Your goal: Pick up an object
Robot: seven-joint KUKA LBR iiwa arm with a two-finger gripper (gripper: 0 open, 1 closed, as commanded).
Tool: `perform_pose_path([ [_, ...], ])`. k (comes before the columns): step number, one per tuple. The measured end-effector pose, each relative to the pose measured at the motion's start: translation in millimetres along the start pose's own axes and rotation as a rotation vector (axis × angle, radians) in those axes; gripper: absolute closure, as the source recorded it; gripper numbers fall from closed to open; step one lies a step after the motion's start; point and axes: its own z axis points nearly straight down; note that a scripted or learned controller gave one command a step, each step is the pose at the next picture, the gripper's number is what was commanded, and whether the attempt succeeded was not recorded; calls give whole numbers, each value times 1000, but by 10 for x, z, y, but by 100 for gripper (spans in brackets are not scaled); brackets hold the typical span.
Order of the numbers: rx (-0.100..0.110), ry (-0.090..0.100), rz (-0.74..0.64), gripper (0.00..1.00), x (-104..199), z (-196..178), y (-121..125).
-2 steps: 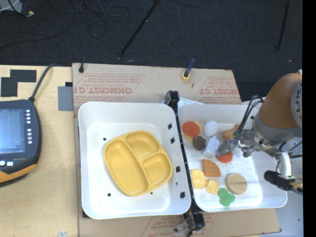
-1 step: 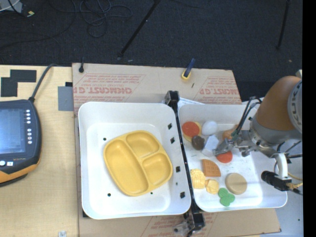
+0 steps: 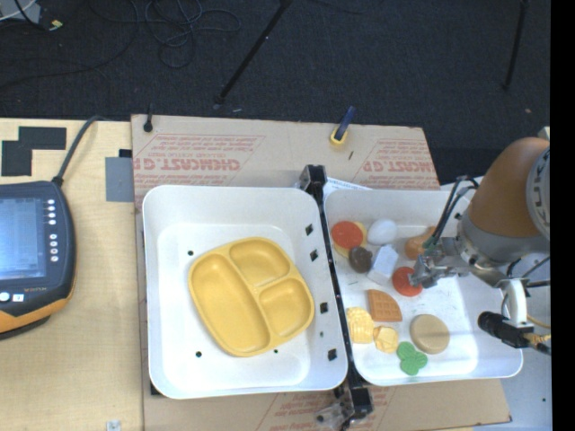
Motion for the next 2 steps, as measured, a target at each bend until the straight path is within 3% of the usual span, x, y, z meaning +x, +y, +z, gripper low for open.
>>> perform_pose_path([
  [2, -2, -1, -5, 100, 19, -1109, -50],
])
